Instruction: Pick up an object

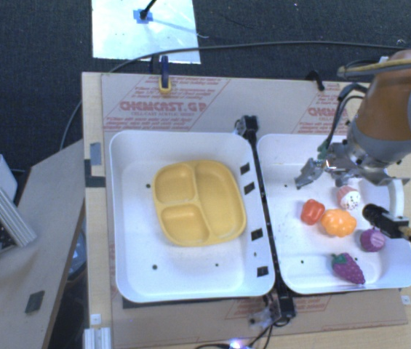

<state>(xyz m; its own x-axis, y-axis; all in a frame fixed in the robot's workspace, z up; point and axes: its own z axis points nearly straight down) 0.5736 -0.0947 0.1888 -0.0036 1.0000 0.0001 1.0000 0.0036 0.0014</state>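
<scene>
The right bin holds several toy foods. An orange-red pepper lies beside an orange pumpkin. Just behind them is a white, pink-speckled piece. A purple onion sits near the right wall, and a bunch of purple grapes lies at the front. My gripper hangs over the back left of this bin, a little behind and left of the pepper, with nothing visibly in it. The grey arm reaches in from the right and covers the bin's back right corner.
In the left bin lies a yellow divided plate. A black divider with clips runs between the bins. A black-and-white fitting sticks out over the right bin next to the onion.
</scene>
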